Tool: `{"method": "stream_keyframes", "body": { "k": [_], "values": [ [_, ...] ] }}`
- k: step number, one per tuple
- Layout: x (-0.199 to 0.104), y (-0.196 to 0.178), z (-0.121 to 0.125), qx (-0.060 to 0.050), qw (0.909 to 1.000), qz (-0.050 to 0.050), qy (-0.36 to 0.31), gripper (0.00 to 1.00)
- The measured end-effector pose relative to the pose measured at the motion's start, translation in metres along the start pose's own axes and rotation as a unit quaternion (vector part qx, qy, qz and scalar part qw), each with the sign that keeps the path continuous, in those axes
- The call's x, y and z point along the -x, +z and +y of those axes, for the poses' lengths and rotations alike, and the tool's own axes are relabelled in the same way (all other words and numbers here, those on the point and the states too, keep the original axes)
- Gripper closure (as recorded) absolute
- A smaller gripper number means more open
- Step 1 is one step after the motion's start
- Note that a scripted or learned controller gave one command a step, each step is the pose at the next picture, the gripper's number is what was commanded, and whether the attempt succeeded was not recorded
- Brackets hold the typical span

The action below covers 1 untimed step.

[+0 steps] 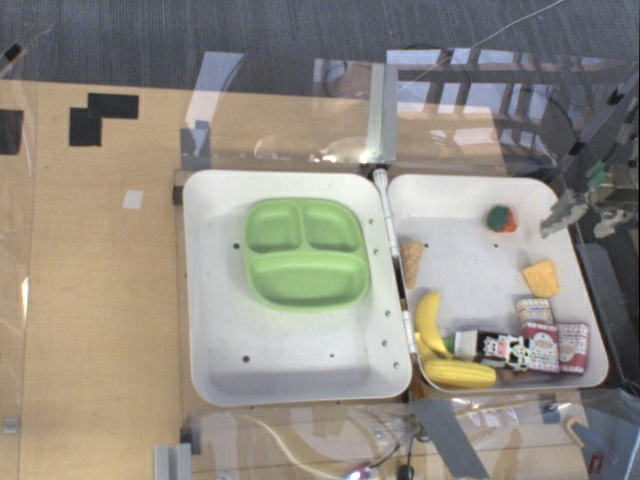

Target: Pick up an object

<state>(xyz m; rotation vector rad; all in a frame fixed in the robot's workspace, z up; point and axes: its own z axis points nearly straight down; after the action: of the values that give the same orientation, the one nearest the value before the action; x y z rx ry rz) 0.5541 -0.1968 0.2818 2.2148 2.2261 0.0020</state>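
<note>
1. Farthest left lies the green three-compartment plastic plate [304, 252], alone in the left white bin [215, 368]; broad, flat and stiff, I judge it too wide for me to pinch except at its rim
2. In the right white bin [455, 203], just inside its left wall, sits a small tan wafer-like piece [411, 259], with two yellow toy bananas [440, 346] nearer; they look smooth, light and curved, likely to roll under a squeeze, so across the narrow middle would be my choice
3. Touching the near banana lies a black-and-white patterned carton [495, 349], then red-and-white small boxes [555, 343] packed close at the near right corner; stiff and light, I judge, but crowded
4. The yellow-orange wedge [541, 279] and the small red-and-green round piece [502, 219] stand well apart from everything, with bare floor around them; these seem the easiest takes
5. My gripper [560, 215] hangs at the far right rim, holding nothing; how wide my jaws stand, I cannot tell
6. The bin floor looks smooth, shallow-walled, with ample open room in the far half
</note>
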Motion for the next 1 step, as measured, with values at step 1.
{"method": "stream_keyframes", "body": {
  "k": [1],
  "values": [
    [0.0071, 0.1349, 0.0001, -0.002, 0.9806, 0.001, 0.196, 0.0]
  ]
}}
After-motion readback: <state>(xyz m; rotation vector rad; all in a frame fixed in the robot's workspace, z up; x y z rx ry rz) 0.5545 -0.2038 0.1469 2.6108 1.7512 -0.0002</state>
